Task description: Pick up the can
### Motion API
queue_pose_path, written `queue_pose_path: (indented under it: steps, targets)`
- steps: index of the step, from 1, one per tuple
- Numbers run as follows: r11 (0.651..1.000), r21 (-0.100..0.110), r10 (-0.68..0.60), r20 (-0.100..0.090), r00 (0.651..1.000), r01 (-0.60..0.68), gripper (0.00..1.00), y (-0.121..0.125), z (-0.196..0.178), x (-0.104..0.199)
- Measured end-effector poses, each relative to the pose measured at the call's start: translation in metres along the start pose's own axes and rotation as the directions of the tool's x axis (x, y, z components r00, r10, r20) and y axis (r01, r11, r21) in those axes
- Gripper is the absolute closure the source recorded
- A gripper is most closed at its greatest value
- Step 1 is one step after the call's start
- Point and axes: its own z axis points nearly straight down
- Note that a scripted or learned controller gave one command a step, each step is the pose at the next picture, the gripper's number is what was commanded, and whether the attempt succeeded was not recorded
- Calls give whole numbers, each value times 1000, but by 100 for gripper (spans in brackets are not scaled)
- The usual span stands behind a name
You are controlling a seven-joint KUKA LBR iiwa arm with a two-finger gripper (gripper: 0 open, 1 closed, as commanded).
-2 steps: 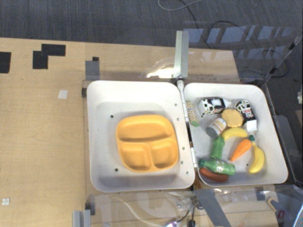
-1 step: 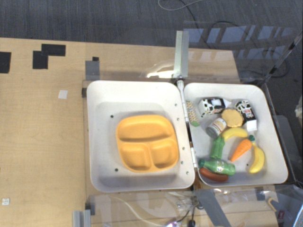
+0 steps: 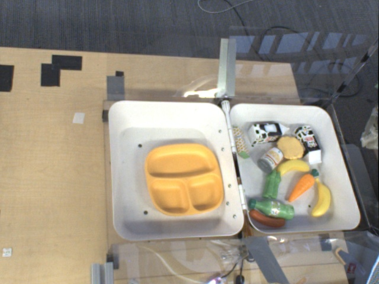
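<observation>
Down at the near rim of the right bin (image 3: 342,176) you're looking at a red-brown sausage (image 3: 266,220) lying tucked against a green bottle (image 3: 273,208), and that crowding is running all the way back to your target. The can (image 3: 272,158) is sitting in the left-middle part of that bin, tipped over at a slant, with a round tan biscuit (image 3: 290,147) pressing against its far right side, a banana (image 3: 294,167) lying just beside it on the right and a second green bottle (image 3: 272,185) standing just in front. A cow-print carton (image 3: 265,133) is sitting just behind it. That's where you're risking trouble, I'd judge: a descent a shade off is likely catching the biscuit or the banana instead, or nudging the can so it's rolling away on its curved side. A slanted, smooth can is also liable to be slipping out of a squeeze. As for the pincer, you're not getting enough here to tell whether it's spread or pressed together, or whether it's touching anything.
</observation>
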Motion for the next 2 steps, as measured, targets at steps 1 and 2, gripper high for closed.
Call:
queue_pose_path:
  steps: [1, 2]
  targets:
    - [996, -2, -89, -1, 996, 89, 100, -8, 12, 12]
    - [985, -2, -172, -1, 985, 172, 100, -15, 31, 22]
